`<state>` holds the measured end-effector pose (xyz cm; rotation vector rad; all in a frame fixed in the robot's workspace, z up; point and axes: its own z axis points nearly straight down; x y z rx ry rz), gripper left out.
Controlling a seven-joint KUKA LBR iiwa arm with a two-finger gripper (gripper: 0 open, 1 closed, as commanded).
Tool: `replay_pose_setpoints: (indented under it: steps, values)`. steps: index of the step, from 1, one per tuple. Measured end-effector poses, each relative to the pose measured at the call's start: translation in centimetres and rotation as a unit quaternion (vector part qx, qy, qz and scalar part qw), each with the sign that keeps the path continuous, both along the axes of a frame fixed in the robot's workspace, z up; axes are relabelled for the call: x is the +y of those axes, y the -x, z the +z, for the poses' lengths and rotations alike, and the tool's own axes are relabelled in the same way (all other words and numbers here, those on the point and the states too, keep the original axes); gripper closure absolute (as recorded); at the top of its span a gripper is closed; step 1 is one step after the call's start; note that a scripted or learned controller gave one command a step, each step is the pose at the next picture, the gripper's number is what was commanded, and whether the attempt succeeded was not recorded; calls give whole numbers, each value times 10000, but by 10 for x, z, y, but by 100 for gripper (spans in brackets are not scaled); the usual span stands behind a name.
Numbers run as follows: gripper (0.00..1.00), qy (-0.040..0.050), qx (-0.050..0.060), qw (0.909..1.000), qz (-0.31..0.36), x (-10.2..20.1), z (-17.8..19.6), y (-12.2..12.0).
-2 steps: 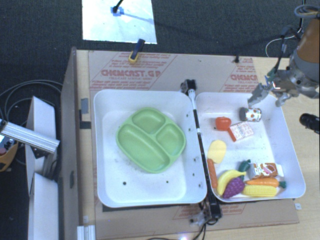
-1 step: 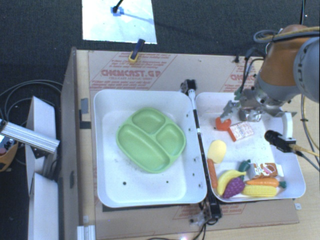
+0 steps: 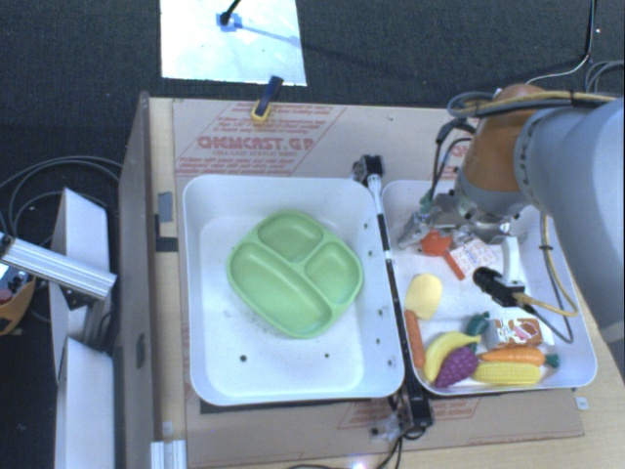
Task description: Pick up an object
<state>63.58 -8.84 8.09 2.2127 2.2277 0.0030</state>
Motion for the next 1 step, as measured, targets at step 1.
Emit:
replay_pose_setpoints:
  steps: [1]
  values:
    - [100, 1, -10, 10000, -7, -1, 15, 0]
